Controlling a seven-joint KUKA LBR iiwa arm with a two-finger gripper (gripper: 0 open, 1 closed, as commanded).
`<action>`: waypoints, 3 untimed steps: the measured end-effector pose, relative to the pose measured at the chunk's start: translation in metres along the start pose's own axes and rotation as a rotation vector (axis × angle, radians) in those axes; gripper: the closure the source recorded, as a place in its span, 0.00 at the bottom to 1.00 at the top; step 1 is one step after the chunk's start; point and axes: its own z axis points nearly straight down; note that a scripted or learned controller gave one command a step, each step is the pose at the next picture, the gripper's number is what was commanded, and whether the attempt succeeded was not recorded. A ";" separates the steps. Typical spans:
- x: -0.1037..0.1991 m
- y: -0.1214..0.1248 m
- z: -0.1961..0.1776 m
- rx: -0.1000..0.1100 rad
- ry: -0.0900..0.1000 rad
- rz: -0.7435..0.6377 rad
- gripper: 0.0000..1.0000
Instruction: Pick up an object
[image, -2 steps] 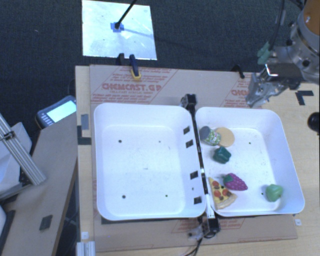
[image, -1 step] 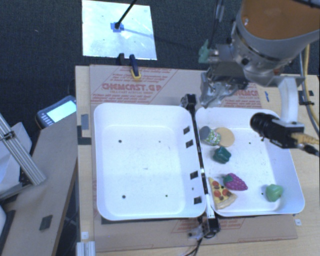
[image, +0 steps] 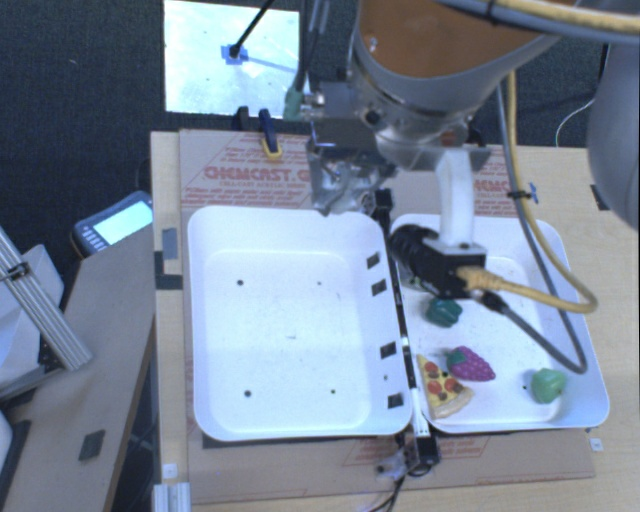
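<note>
My pincer (image: 345, 190) hangs over the back rim of the left bin (image: 290, 335), near the divide. Honestly can't tell if it's clenched or released. All the grabbable stuff sits in the right bin (image: 500, 405): teal lump (image: 443, 311), purple grape bunch (image: 470, 364), pizza slice (image: 443, 387) touching the grapes, and green lump (image: 546, 385).
</note>
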 end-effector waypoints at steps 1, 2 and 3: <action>-0.006 0.001 0.000 0.000 -0.002 0.010 0.00; -0.005 0.001 -0.012 -0.002 0.000 0.007 1.00; 0.005 0.009 0.000 0.001 -0.003 0.008 1.00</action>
